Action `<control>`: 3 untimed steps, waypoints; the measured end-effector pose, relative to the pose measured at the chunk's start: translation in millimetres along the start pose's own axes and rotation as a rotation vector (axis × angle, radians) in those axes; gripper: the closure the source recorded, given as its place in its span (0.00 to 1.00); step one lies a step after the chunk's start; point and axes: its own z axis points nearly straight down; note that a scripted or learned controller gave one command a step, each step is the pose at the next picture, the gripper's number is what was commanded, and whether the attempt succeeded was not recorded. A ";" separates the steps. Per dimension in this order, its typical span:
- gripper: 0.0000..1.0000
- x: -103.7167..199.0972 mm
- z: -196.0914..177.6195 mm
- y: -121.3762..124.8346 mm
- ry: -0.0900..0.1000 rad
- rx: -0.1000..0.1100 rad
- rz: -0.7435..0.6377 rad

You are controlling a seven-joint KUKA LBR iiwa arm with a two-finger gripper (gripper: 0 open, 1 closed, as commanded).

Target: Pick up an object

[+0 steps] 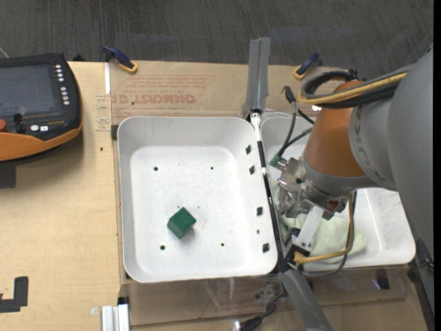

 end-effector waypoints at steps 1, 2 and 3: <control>1.00 13.6 -0.2 -8.4 -0.001 0.000 0.232; 1.00 16.0 0.1 -7.1 -0.002 0.000 0.456; 1.00 -7.7 -0.3 47.0 -0.001 0.000 0.748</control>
